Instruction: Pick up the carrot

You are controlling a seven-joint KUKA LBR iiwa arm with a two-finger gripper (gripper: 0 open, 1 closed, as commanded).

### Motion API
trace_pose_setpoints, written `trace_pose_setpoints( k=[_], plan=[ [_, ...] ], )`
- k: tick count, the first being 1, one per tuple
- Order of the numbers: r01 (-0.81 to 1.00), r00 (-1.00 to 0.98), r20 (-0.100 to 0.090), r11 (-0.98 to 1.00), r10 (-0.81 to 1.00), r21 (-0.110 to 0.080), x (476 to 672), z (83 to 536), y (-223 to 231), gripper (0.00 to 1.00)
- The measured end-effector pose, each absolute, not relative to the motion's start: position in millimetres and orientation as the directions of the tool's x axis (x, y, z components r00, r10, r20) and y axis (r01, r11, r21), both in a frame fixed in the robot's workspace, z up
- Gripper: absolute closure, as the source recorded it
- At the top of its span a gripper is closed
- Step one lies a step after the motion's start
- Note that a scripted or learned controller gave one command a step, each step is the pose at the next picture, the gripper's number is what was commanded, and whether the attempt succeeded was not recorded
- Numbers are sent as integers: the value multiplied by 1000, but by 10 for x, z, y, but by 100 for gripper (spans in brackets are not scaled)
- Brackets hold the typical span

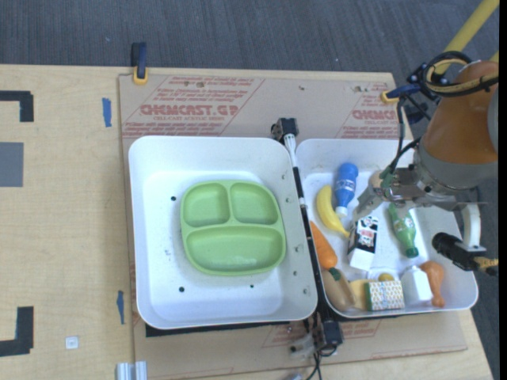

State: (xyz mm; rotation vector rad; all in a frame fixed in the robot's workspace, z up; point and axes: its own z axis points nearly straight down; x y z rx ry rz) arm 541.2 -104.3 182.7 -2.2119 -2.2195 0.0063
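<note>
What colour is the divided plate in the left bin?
Light green, clear in the camera view.

Orange carrot [323, 249] with a green top, yellow banana [330, 211], blue bottle [345, 182], green bottle [404, 229], pale green divided plate [232, 226], white bins [150, 236].

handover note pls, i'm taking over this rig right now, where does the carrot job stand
Hand: over the right bin, above the toys, nothing seen between its fingers.
Carrot: lies along the right bin's left wall, below the banana, apart from the hand.
Green divided plate: in the left bin.
Done: nothing yet.
Left: bring the hand to the carrot, grasp, lift.
</note>
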Motion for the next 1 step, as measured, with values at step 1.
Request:
trace_pose_setpoints(
  k=[1],
  plan=[
    [993,-117,5,117,993,-11,5129,1812,-426,0]
  ],
)
